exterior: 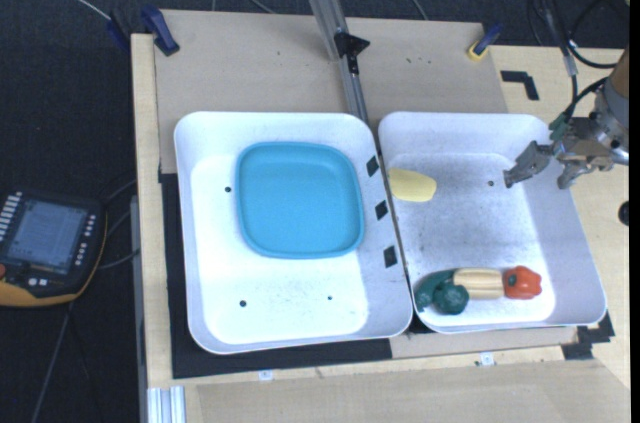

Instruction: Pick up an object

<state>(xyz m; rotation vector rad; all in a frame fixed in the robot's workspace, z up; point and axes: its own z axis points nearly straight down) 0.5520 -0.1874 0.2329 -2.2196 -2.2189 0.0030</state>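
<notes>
The gripper (pixel 545 168) hangs over the right bin (pixel 560 241), its 2 metal fingers spread apart with nothing between them. A smooth yellow lump (pixel 412 185) lies at the bin's left wall; a green, tan and red toy row (pixel 478 287) lies along its near edge. A glossy blue square plate (pixel 300 199) fills the left bin (pixel 205 241).

A pale yellow, rounded object (pixel 412 185) is lying flat against the left wall of the right bin (pixel 470 125), about midway along that wall. Along the same bin's near edge, three more pieces are sitting in a row: a dark green, lumpy object (pixel 442 295) at the left end, a tan, cylinder-shaped one (pixel 480 283) lying on its side and touching the green one, and a red, round one (pixel 521 282) pressing against the tan piece's right end.
</notes>
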